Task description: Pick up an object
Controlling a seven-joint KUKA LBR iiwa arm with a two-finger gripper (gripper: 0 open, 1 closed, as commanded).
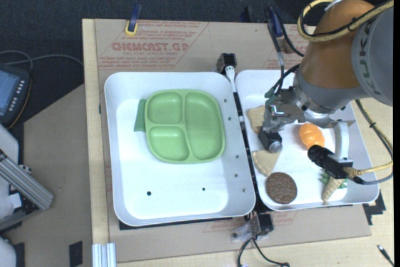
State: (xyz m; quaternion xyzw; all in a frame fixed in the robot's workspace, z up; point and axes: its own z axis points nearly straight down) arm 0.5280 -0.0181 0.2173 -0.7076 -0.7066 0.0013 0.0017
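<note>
Gripper (272, 134) low in right bin (359, 197), over left-side items | grip state could not be told | orange object (310, 134) just right of it; tan wedge (265, 162) and brown disc (281, 187) nearer | green tray (185, 125) in left bin (125, 153) | risk: crowded items might shift, letting the grasp miss.

The right bin (356, 194) holds the loose things. An orange, rounded piece (310, 134) lies near its centre. A brown disc (281, 187) lies flat at seven o'clock from it, a tan wedge (264, 162) just at the disc's eleven o'clock. Another tan piece (254, 118), perhaps bread, lies at ten o'clock.
</note>
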